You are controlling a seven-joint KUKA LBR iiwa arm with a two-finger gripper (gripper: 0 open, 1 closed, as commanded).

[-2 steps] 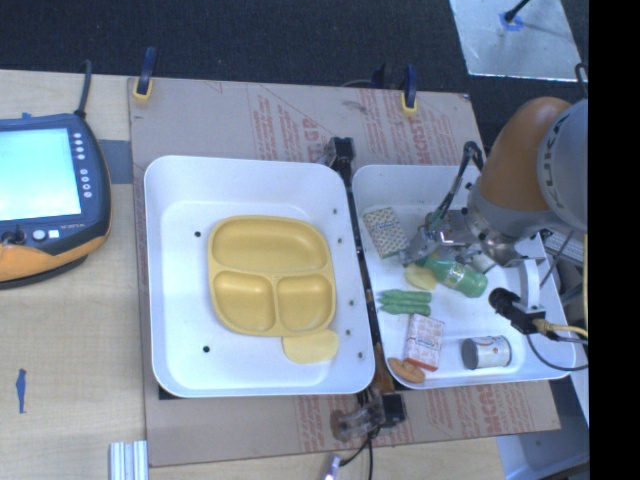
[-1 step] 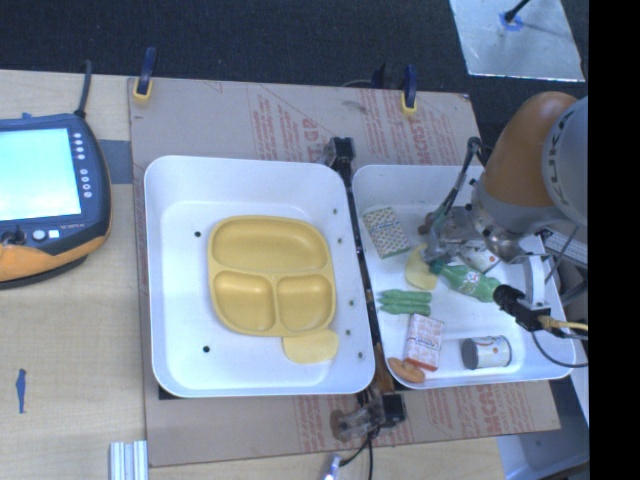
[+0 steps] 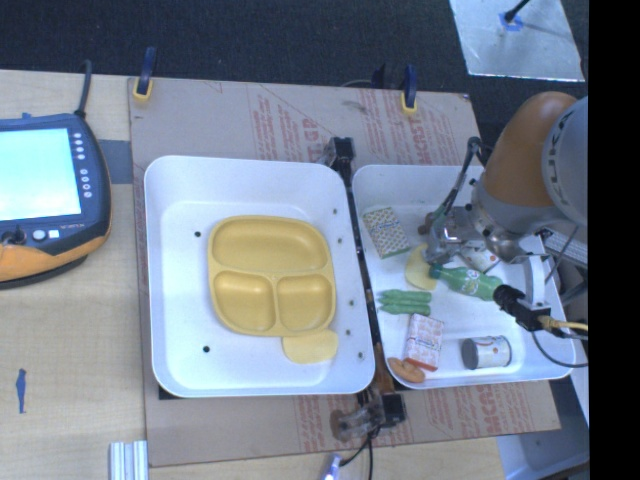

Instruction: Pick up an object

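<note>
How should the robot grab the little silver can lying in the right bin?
The small silver can lies on its side in the right white bin, with space around it. Probably best to come straight down from above and pinch across its rounded middle, fingers either side, so it cannot roll away.

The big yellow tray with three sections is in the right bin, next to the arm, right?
Not quite. The camera view shows the yellow tray in the left bin, not the right one. The arm reaches over the right bin, which holds the small things.

Bright, even light; slightly soft focus
</note>
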